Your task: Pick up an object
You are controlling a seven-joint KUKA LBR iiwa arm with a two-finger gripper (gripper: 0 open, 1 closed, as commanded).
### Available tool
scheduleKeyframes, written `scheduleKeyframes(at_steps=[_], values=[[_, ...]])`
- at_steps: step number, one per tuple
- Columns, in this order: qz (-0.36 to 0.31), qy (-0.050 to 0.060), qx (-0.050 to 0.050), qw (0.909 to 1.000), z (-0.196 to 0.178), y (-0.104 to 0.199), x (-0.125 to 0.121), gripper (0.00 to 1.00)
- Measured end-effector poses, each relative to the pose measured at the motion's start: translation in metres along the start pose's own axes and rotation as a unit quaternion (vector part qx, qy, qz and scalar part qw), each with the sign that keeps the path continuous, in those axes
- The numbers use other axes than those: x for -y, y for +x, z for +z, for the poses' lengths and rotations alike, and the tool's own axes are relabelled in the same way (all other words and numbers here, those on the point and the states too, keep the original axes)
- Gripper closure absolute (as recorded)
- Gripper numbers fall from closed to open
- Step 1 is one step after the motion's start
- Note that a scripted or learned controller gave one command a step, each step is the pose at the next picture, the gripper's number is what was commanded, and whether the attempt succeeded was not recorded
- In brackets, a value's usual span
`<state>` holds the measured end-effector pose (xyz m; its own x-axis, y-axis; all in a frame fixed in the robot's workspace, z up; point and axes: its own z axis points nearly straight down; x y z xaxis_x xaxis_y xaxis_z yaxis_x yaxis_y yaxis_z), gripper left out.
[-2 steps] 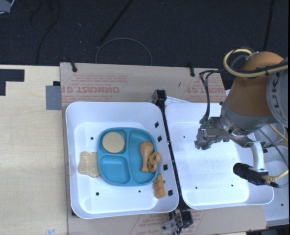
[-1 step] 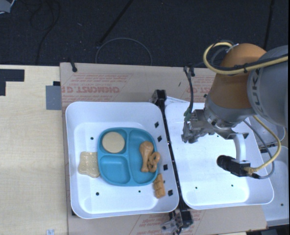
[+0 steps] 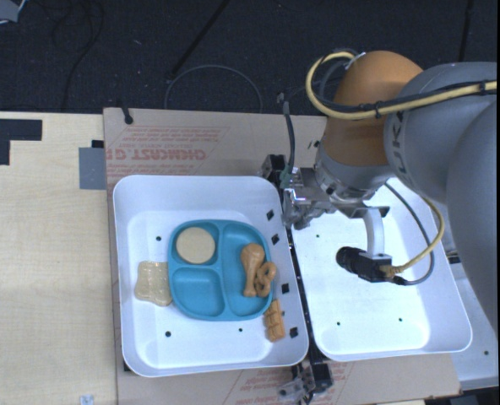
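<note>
I am looking down on a pale wooden bench [image 3: 39, 251] lying along the left side. A brown cardboard sheet [image 3: 191, 146] with red printing is covering its right part. Dark carpeted floor [image 3: 149, 32] is stretching past the far edge, with black cables [image 3: 212, 78] trailing across it.

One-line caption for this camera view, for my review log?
Grey KUKA arm hangs above two white bins; blue divided plastic tray with tan food pieces sits in the left bin.
</note>
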<state>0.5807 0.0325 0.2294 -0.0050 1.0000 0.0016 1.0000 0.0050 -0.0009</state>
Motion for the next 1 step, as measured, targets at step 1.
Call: scheduleKeyframes(at_steps=[1], values=[[0.001,0.001,0.0,1.0,-0.0028,0.049,-0.0132,1.0]])
